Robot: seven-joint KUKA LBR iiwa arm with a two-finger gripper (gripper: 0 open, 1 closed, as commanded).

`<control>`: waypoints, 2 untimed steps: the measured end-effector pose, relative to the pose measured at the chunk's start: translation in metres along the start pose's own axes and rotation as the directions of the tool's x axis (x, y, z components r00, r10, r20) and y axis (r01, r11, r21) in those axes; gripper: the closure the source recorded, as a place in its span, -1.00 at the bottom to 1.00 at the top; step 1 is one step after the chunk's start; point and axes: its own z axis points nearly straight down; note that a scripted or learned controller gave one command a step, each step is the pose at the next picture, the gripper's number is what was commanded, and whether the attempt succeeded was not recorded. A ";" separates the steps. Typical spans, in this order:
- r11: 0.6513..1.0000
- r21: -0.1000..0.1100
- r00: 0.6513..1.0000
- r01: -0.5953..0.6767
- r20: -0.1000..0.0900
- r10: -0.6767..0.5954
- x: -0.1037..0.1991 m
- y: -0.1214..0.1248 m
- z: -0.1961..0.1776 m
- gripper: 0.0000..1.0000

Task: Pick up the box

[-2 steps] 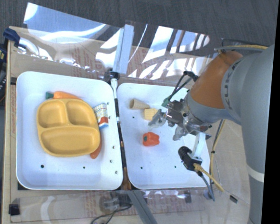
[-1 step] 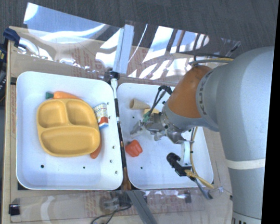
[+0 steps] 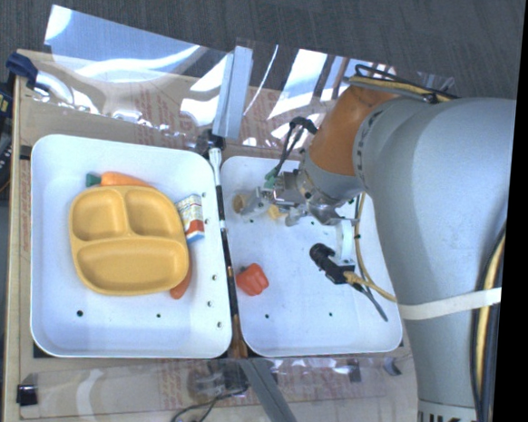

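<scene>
A small white box with a red and blue label lies in the left bin, against the right rim of a yellow divided plate. My gripper is down in the far left corner of the right bin, across the bins' shared wall from the box and well apart from it. A small yellowish thing lies just left of the gripper; I cannot tell whether it touches the gripper.
An orange carrot with a green top lies behind the plate. A reddish piece sticks out from under the plate's near right edge. An orange-red pepper-like thing sits at the right bin's left side.
</scene>
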 end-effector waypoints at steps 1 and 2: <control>0.982 0.001 0.982 -0.189 0.005 0.189 0.035 -0.058 0.000 -1.00; 0.993 0.000 0.993 -0.117 0.000 0.117 0.015 -0.052 -0.042 -1.00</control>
